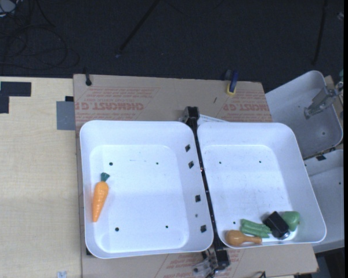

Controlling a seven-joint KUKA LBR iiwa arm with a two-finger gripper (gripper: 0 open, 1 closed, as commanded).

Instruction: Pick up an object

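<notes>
An orange toy carrot (99, 197) with a green top lies near the left wall of the left bin (133, 133). In the front right corner of the right bin (249, 133) sit a black block (276, 224), a green pod-shaped toy (255, 228), a rounder green toy (291, 218) and an orange-yellow pear-shaped toy (241, 238). The black block rests against the green pieces. My gripper (311, 110) hangs at the right edge of the view, outside the right bin and above a grey surface, far from all the objects.
A black divider strip (198, 178) runs between the two bins. Both bins rest on a cardboard sheet (162, 100) with a blue-yellow clamp (232, 81) at its back edge. A grey panel (313, 132) stands to the right of the right bin.
</notes>
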